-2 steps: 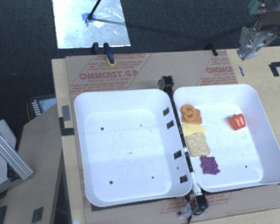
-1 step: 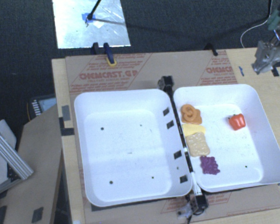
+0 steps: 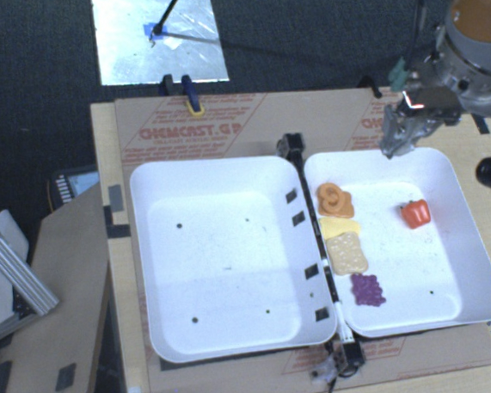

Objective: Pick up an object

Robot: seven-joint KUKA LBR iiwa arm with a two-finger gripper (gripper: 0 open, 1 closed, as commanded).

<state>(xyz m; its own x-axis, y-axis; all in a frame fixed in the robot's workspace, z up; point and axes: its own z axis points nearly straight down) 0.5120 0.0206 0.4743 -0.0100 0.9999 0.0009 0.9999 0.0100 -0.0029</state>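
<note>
The arm is reaching in from three o'clock, and its gripper [image 3: 398, 139] is hanging over the far rim of the right bin [image 3: 471, 247], up at about one o'clock; I cannot tell whether it is released or clenched, and nothing is showing in its grasp. In that bin, an orange pretzel-like piece [image 3: 334, 198] is sitting at eleven o'clock, touching a yellow slab [image 3: 340, 225] beneath it, then a tan cracker-like piece [image 3: 347, 252], then a purple grape cluster [image 3: 368, 289] toward six. A red pepper-like piece [image 3: 416, 213] is lying apart at three o'clock. The left bin [image 3: 225, 258] is lying alongside. Both are resting on a cardboard sheet [image 3: 221, 120] covering the tabletop [image 3: 104, 162], where red print is reading "CHEMCAST", mirrored and partly blurred.
</note>
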